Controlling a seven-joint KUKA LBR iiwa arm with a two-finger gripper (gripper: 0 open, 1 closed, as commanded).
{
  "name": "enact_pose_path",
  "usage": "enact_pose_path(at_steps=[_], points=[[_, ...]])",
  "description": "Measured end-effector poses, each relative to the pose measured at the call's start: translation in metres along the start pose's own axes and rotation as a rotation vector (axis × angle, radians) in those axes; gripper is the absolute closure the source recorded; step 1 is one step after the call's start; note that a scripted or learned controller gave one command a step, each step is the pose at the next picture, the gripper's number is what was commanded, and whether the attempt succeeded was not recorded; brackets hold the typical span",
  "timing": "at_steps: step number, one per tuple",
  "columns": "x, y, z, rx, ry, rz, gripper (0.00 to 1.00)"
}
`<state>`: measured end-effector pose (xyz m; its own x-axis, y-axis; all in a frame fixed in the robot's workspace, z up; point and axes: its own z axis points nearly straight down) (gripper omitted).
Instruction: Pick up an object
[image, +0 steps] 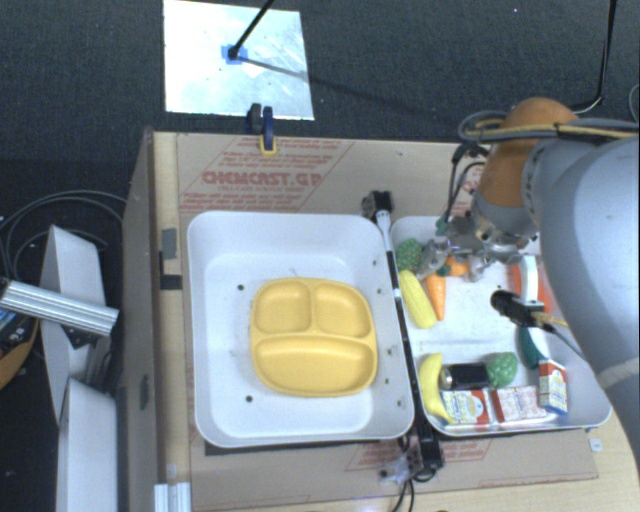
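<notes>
My gripper (457, 258) is low over the far left part of the right bin (590, 405). Just left of it lies a green broccoli piece (408, 254). An orange carrot (437, 292) and a yellow corn cob (417, 298) lie just in front of it. A small orange thing (457, 268) shows right under the gripper; I cannot tell whether it is held.
The left bin (215, 330) holds a yellow divided plate (312, 335). Along the right bin's near side lie a banana (431, 385), a black can (465, 376), a green item (502, 369) and small cartons (495, 405). A teal item (528, 347) and a red item (530, 283) lie under the arm.
</notes>
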<state>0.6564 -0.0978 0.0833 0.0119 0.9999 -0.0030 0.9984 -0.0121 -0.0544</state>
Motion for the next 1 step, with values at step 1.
enact_pose_path(at_steps=[1], points=[[-0.0015,-0.0014,-0.0091,0.004,-0.003,-0.002,1.0]])
